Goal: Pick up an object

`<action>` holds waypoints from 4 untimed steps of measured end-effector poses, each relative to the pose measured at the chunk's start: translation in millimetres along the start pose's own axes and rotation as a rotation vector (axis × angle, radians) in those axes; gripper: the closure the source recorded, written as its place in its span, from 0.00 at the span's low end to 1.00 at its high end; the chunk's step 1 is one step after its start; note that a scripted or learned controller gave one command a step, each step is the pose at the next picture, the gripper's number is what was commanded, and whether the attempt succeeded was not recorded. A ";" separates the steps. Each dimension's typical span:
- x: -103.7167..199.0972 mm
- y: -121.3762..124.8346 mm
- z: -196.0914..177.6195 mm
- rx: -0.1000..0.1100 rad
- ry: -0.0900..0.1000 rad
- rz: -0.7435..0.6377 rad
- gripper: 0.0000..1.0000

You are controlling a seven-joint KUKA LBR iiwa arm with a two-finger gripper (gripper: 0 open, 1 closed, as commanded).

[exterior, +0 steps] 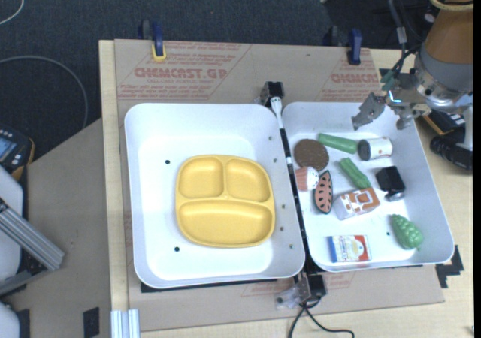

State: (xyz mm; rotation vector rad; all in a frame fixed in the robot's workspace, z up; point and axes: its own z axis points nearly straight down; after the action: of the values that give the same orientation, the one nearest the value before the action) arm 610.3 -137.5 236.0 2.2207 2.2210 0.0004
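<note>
**benchwatcher:** Fingers look spread apart and empty on the gripper (385, 111), hanging over the far end of the right bin (434, 212). Nothing between them. Closest stuff is the green stick (336, 142) and the white tube (374, 149), both just toward me from it.

**kuka_fan:** So what should it go for?

**benchwatcher:** My guess, the tube. It's got a bit of bare floor round it, while the watermelon slice (324, 191) and brown disc (310, 154) are crowded. I'd line the fingers across its short side and drop straight down. Left bin (143, 179) has 1 yellow tray (225, 200), too flat to bother with.
</note>
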 end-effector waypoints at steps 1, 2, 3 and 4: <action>54.4 -27.1 -143.9 -0.017 0.000 -0.007 0.00; 51.2 -27.1 -144.8 -0.005 -0.002 -0.002 1.00; 118.5 -8.2 -46.9 0.012 0.004 -0.007 1.00; 192.8 -41.7 -126.1 -0.008 0.004 -0.010 1.00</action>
State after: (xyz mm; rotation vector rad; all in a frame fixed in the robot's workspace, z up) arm 568.4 55.4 362.0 2.2080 2.2297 0.0142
